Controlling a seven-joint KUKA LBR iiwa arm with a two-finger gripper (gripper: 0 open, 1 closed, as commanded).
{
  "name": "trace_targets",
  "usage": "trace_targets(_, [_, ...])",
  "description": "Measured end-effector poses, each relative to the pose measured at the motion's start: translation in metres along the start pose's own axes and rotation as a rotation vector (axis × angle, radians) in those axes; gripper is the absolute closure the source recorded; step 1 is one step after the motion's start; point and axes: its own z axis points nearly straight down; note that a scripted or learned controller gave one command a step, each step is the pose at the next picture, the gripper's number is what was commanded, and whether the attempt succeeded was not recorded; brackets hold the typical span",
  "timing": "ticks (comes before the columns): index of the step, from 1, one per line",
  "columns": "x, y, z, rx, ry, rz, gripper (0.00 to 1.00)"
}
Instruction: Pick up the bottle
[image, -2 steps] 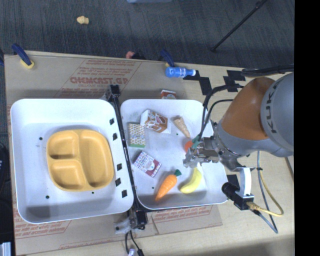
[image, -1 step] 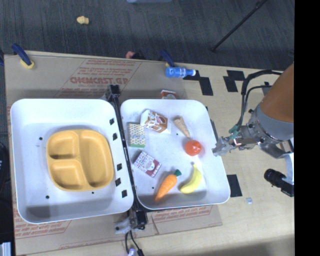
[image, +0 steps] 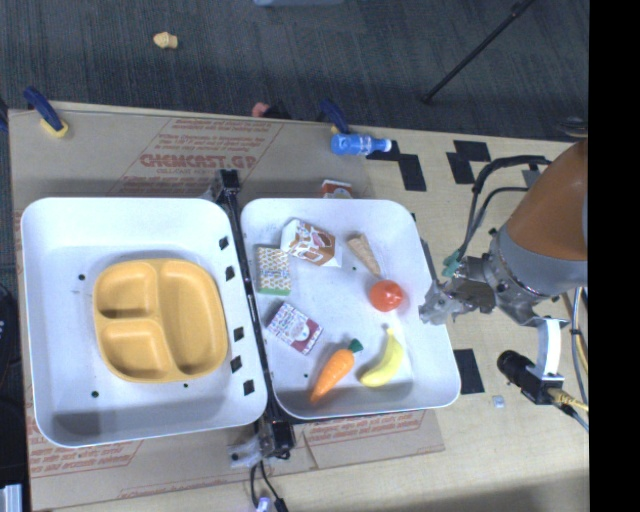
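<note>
The bottle (image: 357, 145) lies on the worktop (image: 500, 430) just beyond the right bin's (image: 432, 355) far rim, with open board around it except a blue clamp (image: 333, 114) just behind it. The claw (image: 436, 305) hangs at that bin's right rim. Inside the bin, the middle of the floor is bare between the tomato (image: 386, 295), cone (image: 364, 253), banana (image: 384, 362), carrot (image: 334, 369) and cartons (image: 292, 327).

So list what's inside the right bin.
The right bin holds a carrot, banana, tomato, cone and three small packets. Whatever lies beneath them is covered. The bottle lies outside, behind it.
</note>
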Motion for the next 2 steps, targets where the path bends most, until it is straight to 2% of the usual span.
trace_targets(1, [0.0381,-0.0066,0.0483,0.0,0.001,0.175,1.0])
trace_targets(2, [0.0373,-0.0067,0.055,-0.001,0.001,0.63,1.0])
